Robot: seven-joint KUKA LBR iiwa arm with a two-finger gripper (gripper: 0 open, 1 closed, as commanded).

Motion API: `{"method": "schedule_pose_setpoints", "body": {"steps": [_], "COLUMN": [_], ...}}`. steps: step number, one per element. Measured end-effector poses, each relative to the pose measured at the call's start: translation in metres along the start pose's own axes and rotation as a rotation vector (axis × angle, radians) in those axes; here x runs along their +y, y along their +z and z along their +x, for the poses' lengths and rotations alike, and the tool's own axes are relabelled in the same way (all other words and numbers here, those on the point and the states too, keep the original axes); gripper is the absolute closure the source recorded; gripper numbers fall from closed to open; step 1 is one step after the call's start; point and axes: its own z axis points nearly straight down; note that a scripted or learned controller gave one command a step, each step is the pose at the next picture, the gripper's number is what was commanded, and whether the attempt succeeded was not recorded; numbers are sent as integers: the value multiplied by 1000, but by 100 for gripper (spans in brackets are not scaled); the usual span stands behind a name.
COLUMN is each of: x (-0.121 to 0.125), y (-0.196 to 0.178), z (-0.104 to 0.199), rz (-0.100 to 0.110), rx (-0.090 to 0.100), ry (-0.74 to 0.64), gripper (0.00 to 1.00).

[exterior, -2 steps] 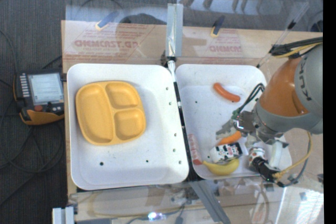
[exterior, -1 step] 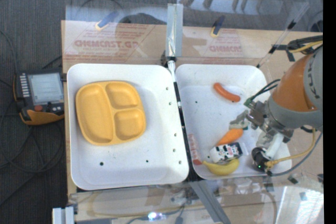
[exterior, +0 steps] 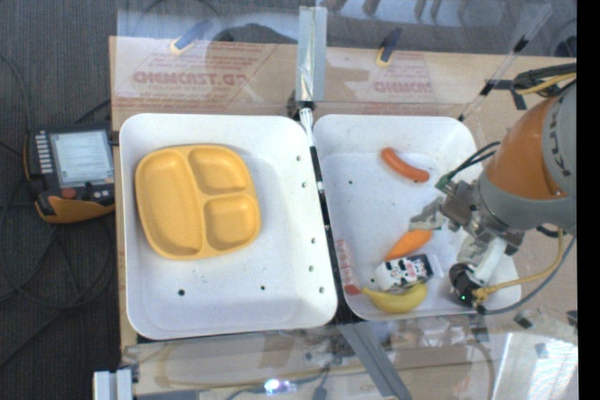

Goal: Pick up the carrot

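Banana [exterior: 397, 297] at the near rim, carrot [exterior: 409, 244] half hidden under the gripper [exterior: 429, 218], grip unclear.

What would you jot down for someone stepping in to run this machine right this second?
Gripper: low in the right bin, at the carrot's right end. I cannot tell whether it has a grip.
Carrot: lying on the right bin's floor, above a small black-and-white item and a banana. A sausage lies further back.
Left bin: holds a yellow tray.
Done: the arm has reached the carrot.
Left: grip it and lift it; it is not up yet.
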Motion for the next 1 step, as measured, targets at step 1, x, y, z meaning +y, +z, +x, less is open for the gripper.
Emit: {"method": "schedule_pose_setpoints", "body": {"steps": [1], "x": [19], "y": [34], "z": [-1], "rz": [20], "rx": [-6], "ry": [158], "gripper": [0]}}
